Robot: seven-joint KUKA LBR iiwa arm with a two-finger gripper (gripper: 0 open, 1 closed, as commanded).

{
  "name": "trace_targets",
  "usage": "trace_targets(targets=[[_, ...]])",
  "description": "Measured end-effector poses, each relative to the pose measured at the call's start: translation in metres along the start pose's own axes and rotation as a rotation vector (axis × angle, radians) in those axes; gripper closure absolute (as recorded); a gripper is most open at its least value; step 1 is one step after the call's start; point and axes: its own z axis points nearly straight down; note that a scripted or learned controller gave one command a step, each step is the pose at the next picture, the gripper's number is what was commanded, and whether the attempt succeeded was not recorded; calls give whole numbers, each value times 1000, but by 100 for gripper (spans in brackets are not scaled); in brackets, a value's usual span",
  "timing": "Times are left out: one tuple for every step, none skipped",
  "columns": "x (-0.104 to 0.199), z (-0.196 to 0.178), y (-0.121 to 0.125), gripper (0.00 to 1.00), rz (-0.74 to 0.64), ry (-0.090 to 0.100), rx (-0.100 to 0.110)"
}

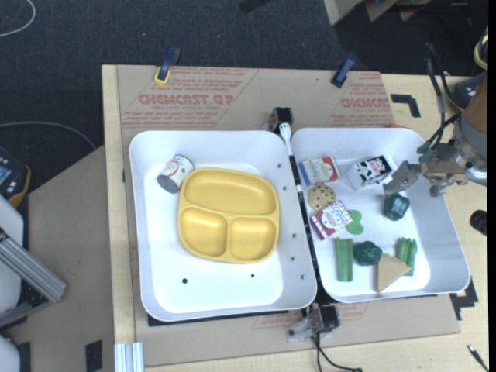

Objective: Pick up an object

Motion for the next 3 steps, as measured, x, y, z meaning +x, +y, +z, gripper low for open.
trace_targets(targets=[[0,-6,3,0,-3,-3,-13],[0,36,4,0,-3,0,-6],[-2,99,8,0,-3,0,-4]])
